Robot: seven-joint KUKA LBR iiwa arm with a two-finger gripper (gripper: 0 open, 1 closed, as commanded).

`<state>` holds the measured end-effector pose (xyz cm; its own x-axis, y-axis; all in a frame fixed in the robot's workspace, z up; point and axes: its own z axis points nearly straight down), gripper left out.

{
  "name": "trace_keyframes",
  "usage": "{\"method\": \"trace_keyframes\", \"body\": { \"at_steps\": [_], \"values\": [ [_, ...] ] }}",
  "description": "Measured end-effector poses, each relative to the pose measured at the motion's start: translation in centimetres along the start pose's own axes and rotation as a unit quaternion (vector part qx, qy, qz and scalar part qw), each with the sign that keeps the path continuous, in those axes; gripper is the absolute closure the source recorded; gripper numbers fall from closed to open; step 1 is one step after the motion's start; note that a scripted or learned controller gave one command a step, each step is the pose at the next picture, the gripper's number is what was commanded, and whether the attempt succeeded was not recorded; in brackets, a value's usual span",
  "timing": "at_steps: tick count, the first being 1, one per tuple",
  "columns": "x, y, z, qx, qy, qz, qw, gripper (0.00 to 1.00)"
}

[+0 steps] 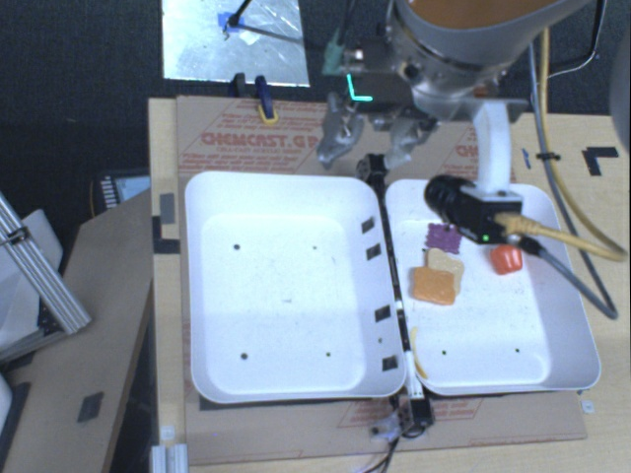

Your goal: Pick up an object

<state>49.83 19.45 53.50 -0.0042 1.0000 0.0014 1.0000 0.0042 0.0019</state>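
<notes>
Tool open above bins' far edge — orange block nearer, right bin

Below and right of the hand, a purple block touches an orange sponge-like piece; a small red piece lies farther right, apart.

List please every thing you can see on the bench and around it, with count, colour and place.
Bins: 2, white, side by side on the bench.
Purple piece: 1, right bin, upper part.
Orange-tan block: 1, right bin, just below a pale piece under the purple one.
Red piece: 1, right bin, right of the block.
Foil sheet: 1, silver, beyond the bench, upper left.
Cardboard: 1, brown, under the bins.
Gripper: 1, metal grey, above the far rim between the bins.
</notes>
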Motion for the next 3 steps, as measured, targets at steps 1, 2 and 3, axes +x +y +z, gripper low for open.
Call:
{"method": "trace_keyframes", "body": {
  "at_steps": [1, 2, 3],
  "values": [
    [0.00, 0.00, 0.00, 0.000, 0.000, 0.000, 1.0000, 0.00],
    [0.00, 0.00, 0.00, 0.000, 0.000, 0.000, 1.0000, 0.00],
    [0.00, 0.00, 0.00, 0.000, 0.000, 0.000, 1.0000, 0.00]
  ]
}}
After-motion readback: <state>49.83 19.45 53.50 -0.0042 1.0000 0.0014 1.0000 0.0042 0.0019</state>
